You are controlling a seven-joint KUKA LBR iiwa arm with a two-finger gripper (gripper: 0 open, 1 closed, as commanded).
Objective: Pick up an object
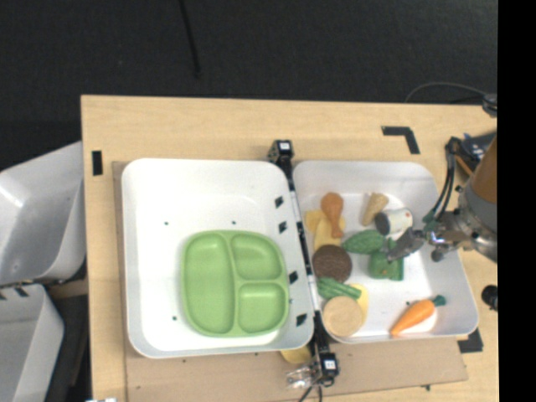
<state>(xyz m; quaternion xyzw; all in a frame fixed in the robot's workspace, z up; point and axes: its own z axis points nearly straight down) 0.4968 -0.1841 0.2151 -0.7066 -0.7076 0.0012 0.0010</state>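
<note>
The right bin holds a jumble of toy foods. Among them are a green leafy piece, a smaller green piece, a white and black cylinder, a dark brown disc, a tan disc and an orange carrot. My gripper reaches in from the right and hangs low over the green pieces, just below the cylinder. Nothing is visibly lifted off the bin floor.
An orange-brown drumstick, a beige piece, yellow pieces and a green pod lie along the right bin's left side. The left bin holds a green divided plate. The bins meet at a clipped wall.
</note>
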